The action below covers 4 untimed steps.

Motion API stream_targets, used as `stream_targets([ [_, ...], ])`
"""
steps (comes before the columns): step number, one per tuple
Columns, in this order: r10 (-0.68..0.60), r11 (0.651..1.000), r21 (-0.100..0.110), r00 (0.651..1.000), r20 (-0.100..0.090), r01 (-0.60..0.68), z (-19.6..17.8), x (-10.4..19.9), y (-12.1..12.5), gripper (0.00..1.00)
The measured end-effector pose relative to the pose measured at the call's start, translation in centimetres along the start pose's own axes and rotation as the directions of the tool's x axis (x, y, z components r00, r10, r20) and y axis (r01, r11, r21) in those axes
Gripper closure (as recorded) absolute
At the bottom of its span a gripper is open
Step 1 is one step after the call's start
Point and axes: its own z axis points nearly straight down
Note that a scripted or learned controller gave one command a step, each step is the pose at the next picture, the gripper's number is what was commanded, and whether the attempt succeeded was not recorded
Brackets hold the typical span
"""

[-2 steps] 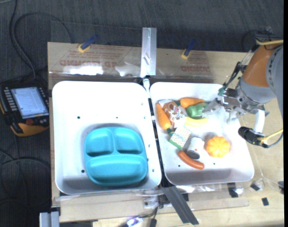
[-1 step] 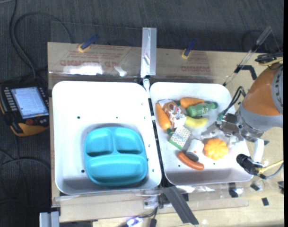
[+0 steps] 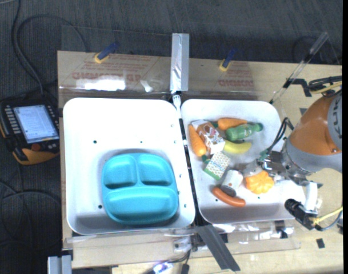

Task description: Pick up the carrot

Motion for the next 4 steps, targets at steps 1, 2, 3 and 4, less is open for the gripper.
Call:
stream_targets([
  [1,-0.003,1.000,0.004,1.000,-0.003,0.003,-0.5,0.2,0.0,1.00],
  [2,0.074,0.997,-0.020,0.997,0.010,-0.073,-0.2,3.5,-1.6,1.00],
  [3,-0.093,0.995,0.019,0.996,0.008,0.093,-12.3,11.0,1.3,1.00],
  [4,-0.115,0.993,0.020,0.993,0.009,0.115,-12.7,9.1,4.9,1.00],
])
